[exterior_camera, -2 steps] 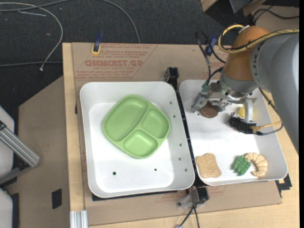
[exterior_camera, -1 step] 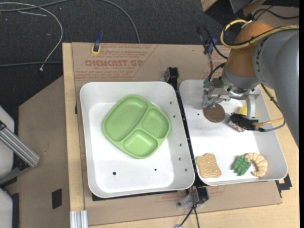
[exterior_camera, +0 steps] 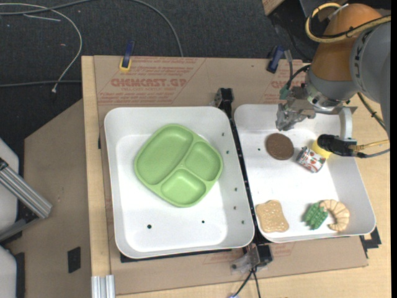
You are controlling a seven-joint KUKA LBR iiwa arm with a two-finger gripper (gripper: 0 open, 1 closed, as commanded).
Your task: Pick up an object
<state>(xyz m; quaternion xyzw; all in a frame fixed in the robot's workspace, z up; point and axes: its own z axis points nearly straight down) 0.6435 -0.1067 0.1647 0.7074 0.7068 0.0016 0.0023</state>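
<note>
My gripper [exterior_camera: 286, 121] hangs over the far part of the right bin [exterior_camera: 347, 191], just above and left of a brown round patty [exterior_camera: 280, 146]. Nothing shows between its fingers, and their spacing is hard to make out. A small red-and-white can [exterior_camera: 311, 159] lies on its side to the right of the patty. Near the bin's front edge lie a slice of toast [exterior_camera: 272, 216], a green leafy toy [exterior_camera: 314, 215] and a tan croissant [exterior_camera: 337, 214].
The left bin [exterior_camera: 124, 228] holds a green divided plate [exterior_camera: 178, 164] at its middle. A black clamp [exterior_camera: 224, 97] sits at the far end of the seam between the bins. Cardboard surrounds both bins, with blue clips at the back edge.
</note>
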